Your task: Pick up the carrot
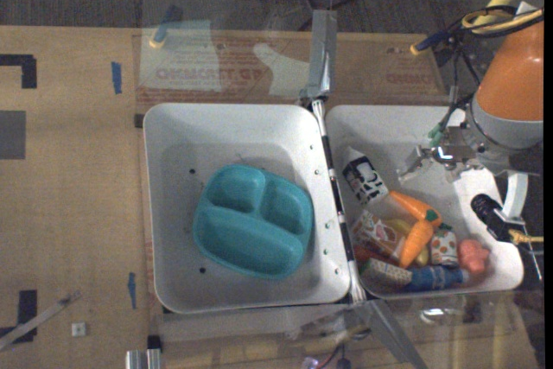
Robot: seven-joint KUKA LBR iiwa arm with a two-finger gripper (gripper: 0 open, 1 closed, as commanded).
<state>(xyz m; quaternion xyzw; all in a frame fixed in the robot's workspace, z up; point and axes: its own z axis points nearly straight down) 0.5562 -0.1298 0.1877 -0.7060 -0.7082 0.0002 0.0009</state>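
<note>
At the near edge of the right bin (pixel 510 272) you will find a heap of small items: a blue tube (pixel 436 278) along the front wall, a patterned packet (pixel 386 272) beside it, and a pink round piece (pixel 473 256) toward the right corner. The carrot (pixel 417 241) lies on this heap, tilted, its green top pointing up and to the right; a second orange piece (pixel 413 205) lies just above it, so confirm which of the two you are targeting. A black-and-white carton (pixel 364 177) leans near the divider. The left bin (pixel 164 134) holds a teal divided tray (pixel 253 220). The gripper (pixel 442 153) hangs over the rear part of the right bin, well apart from the carrot, with nothing visible between its metal parts; whether it is parted or closed cannot be determined at this angle. Judge the task as not yet begun: the carrot remains at rest in the bin. Remaining steps are the approach, the descent onto the carrot, the closing grasp and the lift.
</note>
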